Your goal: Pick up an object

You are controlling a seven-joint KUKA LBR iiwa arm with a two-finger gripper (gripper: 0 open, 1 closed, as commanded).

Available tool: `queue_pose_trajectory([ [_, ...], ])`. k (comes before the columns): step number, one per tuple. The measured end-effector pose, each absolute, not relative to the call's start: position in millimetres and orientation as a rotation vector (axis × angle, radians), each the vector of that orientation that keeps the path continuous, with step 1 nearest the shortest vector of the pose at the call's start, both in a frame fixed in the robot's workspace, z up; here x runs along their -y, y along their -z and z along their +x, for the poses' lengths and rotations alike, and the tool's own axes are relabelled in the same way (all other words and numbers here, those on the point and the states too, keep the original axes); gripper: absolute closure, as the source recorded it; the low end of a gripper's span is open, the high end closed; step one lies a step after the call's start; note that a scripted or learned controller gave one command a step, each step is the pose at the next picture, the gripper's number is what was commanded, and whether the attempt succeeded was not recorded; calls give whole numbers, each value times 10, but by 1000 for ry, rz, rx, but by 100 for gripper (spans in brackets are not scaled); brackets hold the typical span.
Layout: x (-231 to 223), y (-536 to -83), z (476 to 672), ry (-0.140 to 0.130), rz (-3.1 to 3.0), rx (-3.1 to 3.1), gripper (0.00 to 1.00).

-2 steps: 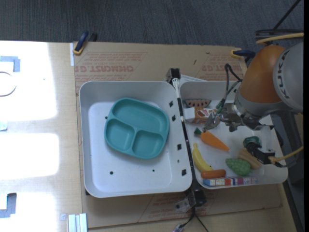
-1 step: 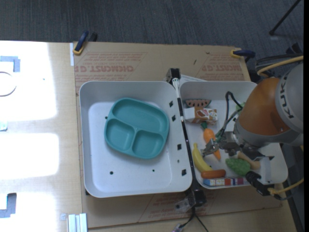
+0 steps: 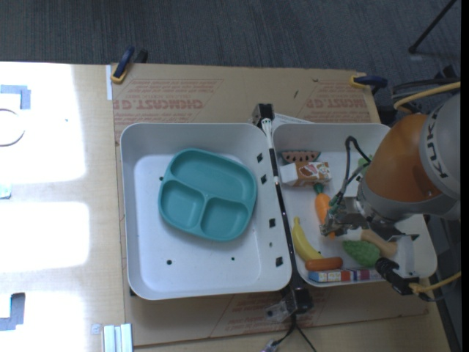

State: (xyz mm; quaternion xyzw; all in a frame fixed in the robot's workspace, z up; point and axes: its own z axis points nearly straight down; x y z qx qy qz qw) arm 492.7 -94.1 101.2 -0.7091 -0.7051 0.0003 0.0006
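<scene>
1. The gripper (image 3: 333, 224) is low in the right bin (image 3: 333, 134), beneath the arm's orange band (image 3: 399, 160); whether it is apart, together or clamped on anything cannot be told from above.
2. The carrot (image 3: 322, 206) lies right at the gripper, on its side toward the left bin (they look to be touching, though a grasp is not visible).
3. The banana (image 3: 303, 242) lies just beside the gripper, nearer the camera and toward the divider.
4. The green leafy toy (image 3: 360, 252) sits close on the gripper's near side, under the wrist.
5. A red sausage (image 3: 324, 263) and a flat box (image 3: 338, 276) lie beyond the banana, by the bin's near wall.
6. A small carton (image 3: 311, 172) and a brown piece (image 3: 301, 155) rest on the gripper's far side.
7. The teal divided plate (image 3: 207, 194) sits well apart, in the left bin (image 3: 146, 270).
</scene>
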Motion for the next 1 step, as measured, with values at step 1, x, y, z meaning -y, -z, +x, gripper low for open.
queue_pose_trajectory([
  [1, 706, -1921, 5250, 0, -2222, 2222, 100],
])
